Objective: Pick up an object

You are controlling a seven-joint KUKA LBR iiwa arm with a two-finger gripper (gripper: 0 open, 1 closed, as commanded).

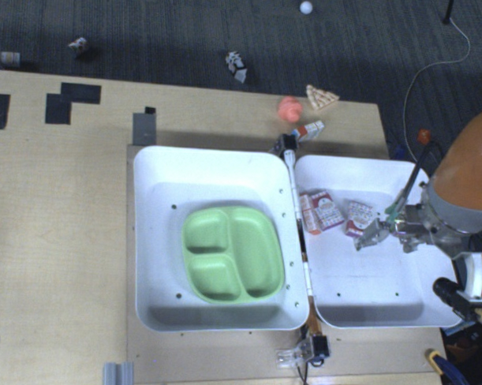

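Observation:
In the right bin lie two small items near its far left. One is a red and white packet by the divider. The other is a crumpled red and silver packet just to its right. My gripper reaches in from the right and hovers at the lower right edge of the crumpled packet, very close to it or touching it. Nothing shows as held. The orange-banded arm fills the right side of the view.
The left bin holds a green divided plate. On the bench behind the bins lie a pink ball, a wedge-shaped toy and a small tube. Cables run at the bins' front edge.

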